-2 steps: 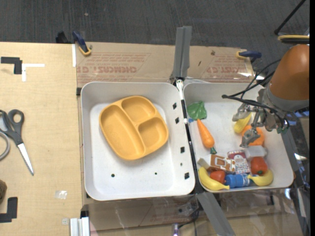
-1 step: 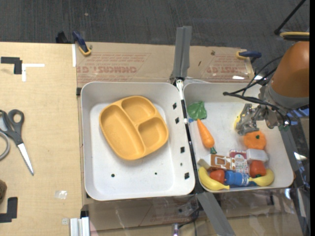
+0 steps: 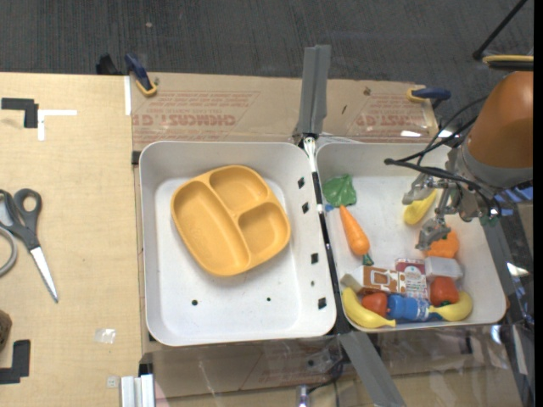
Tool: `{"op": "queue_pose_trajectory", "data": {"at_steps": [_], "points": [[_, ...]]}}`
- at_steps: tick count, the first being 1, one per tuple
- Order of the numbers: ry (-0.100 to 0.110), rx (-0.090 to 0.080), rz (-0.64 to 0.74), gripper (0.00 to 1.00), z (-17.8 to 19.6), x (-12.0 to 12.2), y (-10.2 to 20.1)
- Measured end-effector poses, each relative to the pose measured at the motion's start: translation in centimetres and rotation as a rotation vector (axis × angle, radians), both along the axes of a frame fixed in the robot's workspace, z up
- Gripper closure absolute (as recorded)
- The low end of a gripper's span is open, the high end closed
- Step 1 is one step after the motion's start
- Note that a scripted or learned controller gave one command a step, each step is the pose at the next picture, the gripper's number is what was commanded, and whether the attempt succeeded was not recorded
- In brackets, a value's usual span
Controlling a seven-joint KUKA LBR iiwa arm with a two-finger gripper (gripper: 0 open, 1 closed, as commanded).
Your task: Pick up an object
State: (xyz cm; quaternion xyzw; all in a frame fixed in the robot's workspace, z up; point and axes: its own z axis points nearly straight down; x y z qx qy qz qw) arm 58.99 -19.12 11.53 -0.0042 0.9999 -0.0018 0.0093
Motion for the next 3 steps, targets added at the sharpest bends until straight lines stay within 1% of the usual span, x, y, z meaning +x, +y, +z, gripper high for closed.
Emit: {"op": "queue_pose_trajectory", "data": {"at_steps": [1, 2, 3], "points": [[-0.004, 0.013, -0.168, 0.00, -1.6, -3.9, -2.2], [0.000, 0.002, -0.244, 0.00, -1.6, -5.3, -0.6], [0.002, 0.002, -0.274, 0.00, -1.7, -5.7, 0.8]]}}
